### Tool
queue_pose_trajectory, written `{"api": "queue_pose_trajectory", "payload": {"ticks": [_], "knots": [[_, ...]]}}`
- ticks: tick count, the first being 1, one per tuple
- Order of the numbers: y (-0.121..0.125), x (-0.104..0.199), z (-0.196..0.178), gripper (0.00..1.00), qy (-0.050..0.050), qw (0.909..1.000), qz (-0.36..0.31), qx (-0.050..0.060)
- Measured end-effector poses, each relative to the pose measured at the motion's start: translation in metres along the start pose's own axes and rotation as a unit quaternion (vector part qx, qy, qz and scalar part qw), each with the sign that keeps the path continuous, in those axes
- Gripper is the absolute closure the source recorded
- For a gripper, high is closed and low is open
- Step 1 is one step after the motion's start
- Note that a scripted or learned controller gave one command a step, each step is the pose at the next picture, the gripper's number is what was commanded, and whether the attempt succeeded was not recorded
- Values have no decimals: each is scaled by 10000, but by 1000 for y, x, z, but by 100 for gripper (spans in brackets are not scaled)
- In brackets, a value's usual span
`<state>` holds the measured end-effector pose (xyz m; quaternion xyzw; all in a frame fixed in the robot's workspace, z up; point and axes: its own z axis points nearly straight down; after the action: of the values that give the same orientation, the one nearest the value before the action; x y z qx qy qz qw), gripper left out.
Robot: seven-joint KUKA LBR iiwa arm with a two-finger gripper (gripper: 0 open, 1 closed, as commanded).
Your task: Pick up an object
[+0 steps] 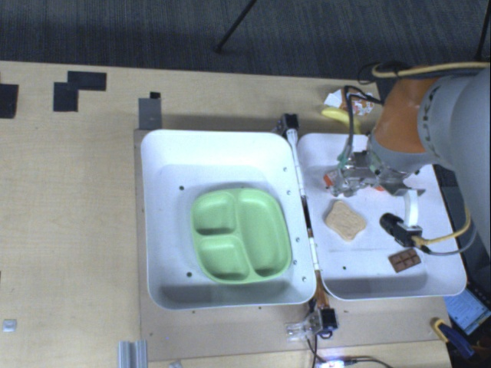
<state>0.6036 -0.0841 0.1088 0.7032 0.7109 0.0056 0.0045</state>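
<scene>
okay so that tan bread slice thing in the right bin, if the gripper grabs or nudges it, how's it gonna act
The bread slice lies flat on the right bin's floor, so it probably won't roll or tip. It looks thin and toy-like, so likely light and apt to slide if nudged. Lying this low, it may be awkward for the gripper to catch by the edges.

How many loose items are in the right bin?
3: a bread slice mid-bin, a chocolate piece near the front right, a small orange item by the gripper. The arm may hide more.
</scene>
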Motion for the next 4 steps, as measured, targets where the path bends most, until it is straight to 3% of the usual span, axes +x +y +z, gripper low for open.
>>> {"api": "queue_pose_trajectory", "payload": {"ticks": [1, 2, 3, 4], "knots": [[65, -103, 2, 100, -19, 10000, 36, 51], [65, -101, 2, 0, -14, 10000, 29, 53], [18, -52, 18, 0, -23, 10000, 34, -16], [-29, -6, 18, 0, -25, 10000, 45, -16]]}}
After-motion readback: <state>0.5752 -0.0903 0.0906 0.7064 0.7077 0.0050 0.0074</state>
